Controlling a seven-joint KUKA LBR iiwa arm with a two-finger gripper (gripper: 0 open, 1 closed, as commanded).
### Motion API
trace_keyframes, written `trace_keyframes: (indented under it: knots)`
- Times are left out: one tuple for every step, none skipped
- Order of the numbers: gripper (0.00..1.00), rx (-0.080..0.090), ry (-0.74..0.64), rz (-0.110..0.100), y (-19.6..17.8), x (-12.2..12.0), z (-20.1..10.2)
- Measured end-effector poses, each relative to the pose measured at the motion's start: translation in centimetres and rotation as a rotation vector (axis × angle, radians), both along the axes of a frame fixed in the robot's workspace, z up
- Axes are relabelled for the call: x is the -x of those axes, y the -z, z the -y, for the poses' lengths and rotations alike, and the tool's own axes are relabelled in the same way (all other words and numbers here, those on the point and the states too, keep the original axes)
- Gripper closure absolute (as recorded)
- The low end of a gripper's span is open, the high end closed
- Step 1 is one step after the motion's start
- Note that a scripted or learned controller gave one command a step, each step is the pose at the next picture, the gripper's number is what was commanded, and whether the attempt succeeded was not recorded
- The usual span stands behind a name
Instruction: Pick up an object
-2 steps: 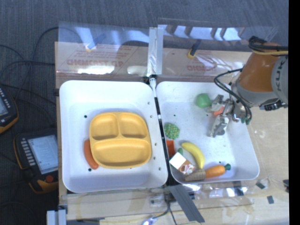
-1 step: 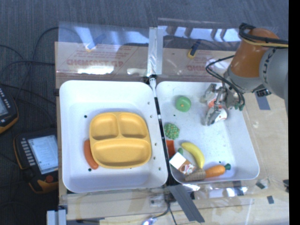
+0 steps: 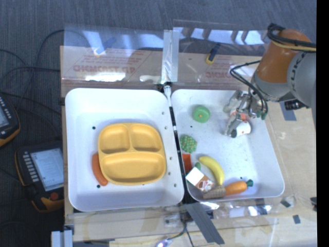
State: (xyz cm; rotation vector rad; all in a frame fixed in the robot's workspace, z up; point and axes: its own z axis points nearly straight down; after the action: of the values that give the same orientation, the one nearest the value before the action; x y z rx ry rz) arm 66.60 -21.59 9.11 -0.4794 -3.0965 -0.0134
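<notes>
- Since no one object is named, you may choose among the right bin's (image 3: 267, 153) six: one green disc (image 3: 201, 113), one green ball (image 3: 188, 144), one banana (image 3: 212, 169), one carrot (image 3: 237, 187), one white packet (image 3: 196, 177), one brown piece (image 3: 214, 192).
- Your tool (image 3: 238, 125) hangs low in that bin's far right part, apart from all six; whether it is wide or narrow, you cannot tell.
- You look to be at the approach step; next you must move over one object and descend.
- One yellow tray (image 3: 132, 153) and one orange sausage (image 3: 98, 170) lie in the left bin (image 3: 77, 138).
</notes>
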Motion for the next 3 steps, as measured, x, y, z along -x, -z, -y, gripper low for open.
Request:
trace_keyframes:
  knots:
    - [0.00, 0.011, 0.083, 0.018, 0.2, 1.5, -1.8]
    - [0.00, 0.012, 0.247, 0.018, 0.1, 3.6, -3.8]
    - [0.00, 0.004, 0.273, 0.018, 0.1, 4.6, -1.0]
